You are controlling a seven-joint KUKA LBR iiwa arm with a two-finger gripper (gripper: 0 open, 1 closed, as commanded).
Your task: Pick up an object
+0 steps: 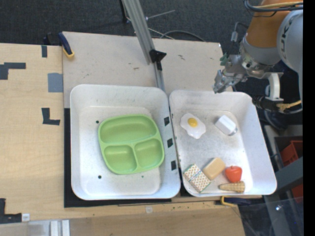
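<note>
The right bin (256, 132) holds several small toys: a fried egg (192, 125), a white block (226, 125), a tan bread slice (214, 168), a checkered cracker (197, 178), a red pepper (234, 173) and an ice-cream cone (232, 187). My gripper (220, 85) hangs above the far rim of this bin, near its back right corner, well apart from every toy. Nothing sits between its fingers.
The left bin (78, 132) carries a green three-compartment plate (131, 143). A slanted metal pole (140, 26) rises behind the bins. A blue-and-yellow clamp (66, 45) grips the board's far left corner. Cables lie to the right of the bench.
</note>
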